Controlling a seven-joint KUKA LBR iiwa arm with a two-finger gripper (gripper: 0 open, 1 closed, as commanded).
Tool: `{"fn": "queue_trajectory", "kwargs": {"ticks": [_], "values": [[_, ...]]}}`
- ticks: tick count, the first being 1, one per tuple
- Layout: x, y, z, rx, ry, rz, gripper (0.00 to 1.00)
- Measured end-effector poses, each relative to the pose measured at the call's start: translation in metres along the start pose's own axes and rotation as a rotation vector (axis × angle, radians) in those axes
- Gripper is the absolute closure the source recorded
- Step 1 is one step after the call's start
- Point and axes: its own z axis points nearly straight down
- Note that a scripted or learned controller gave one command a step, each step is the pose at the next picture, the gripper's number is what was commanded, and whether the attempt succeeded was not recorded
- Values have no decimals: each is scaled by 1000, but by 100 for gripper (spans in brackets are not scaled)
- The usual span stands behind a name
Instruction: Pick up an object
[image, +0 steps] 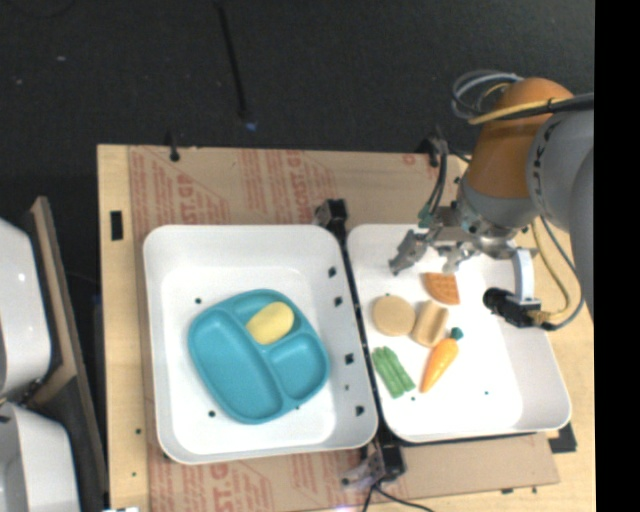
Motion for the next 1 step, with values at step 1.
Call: {"fn": "queue_trajectory", "kwargs": {"ticks": [1], "values": [[-2, 7, 58, 1, 0, 0, 0]]}}
